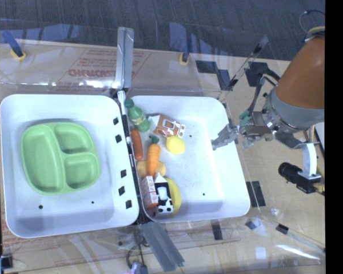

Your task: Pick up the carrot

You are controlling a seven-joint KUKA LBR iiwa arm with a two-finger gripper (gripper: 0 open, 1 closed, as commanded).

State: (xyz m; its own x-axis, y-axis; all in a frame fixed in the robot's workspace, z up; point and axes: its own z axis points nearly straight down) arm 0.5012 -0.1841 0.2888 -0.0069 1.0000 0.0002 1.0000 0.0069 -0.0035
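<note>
Two white bins sit side by side on the bench. The left bin [23, 210], farthest from the claw, carries a green divided plate [60, 157] lying flat, three compartments up. A row of small black clips runs down the seam between the bins.

The right bin [217, 193] has its contents crowded along the wall farthest from the claw. From the far end toward the near end of that wall: a small green bottle [136, 116]; then the carrot [137, 144], slim and orange, lying lengthwise against the wall and well apart from the claw; a second, stubbier orange carrot-shaped piece [153, 158] just beside it on the claw's side, green top pointing away from the camera. Which of the two is the target I cannot tell for sure. A small printed carton [169, 128] and a yellow lemon [175, 146] lie nearer the claw than either. A red-and-white carton [149, 194] and a black-and-white piece against something yellow [171, 194] lie at the near end.

Gripper [220, 140]: at the bin's right rim, fingers pointing into the bin toward the lemon, nothing seen between them. Opening cannot be told at this angle.
</note>
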